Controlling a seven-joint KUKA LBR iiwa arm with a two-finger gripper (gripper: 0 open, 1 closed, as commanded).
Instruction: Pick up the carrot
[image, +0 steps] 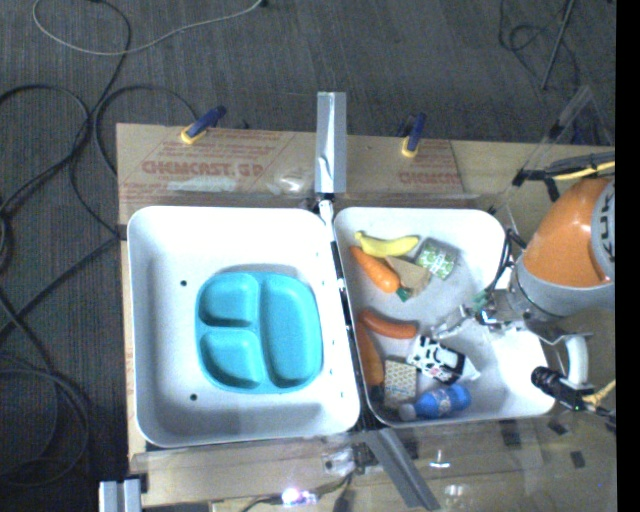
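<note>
Camera view: carrot lies up and left of the gripper

Two white bins are seen side by side on the bench. The left bin (150, 300) holds a blue divided tray (262, 330). The right bin (490, 225) is crowded, and the arm (565, 250) is seen at its right side. The carrot (376, 271) is found near the bin's upper left, just below a banana (388, 243), its long axis slanting from upper left to lower right, green end lower right. A sausage-like piece (390, 325) lies below it. The gripper (462, 322) is placed toward the bin's middle; whether its jaws are parted cannot be told, and nothing is seen held. A reach up and leftward is judged necessary.
</note>
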